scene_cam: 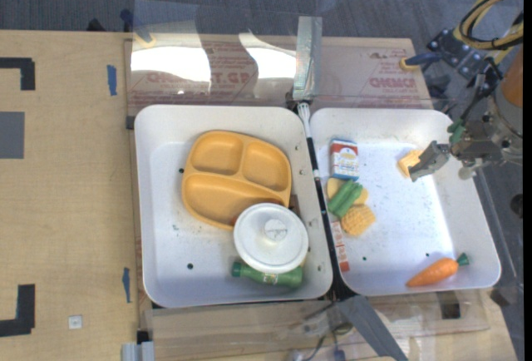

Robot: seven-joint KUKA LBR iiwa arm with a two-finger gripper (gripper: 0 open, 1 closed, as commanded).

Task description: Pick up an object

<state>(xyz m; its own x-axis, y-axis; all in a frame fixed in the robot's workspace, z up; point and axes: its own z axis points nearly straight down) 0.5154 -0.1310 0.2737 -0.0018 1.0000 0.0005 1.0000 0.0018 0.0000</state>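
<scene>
White right bin [465, 210] under my hand [434, 158], fingers unreadable: I risk nudging the yellow block [408, 161] aside.

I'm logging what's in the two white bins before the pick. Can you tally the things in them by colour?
Yellow or orange-yellow: 4: divided plate, corn piece, small yellow piece, yellow block
Green: 2: green bottle, green vegetable
White: 1: round bowl
Red and white: 1: small carton
Orange: 1: carrot
Total: 9
</scene>
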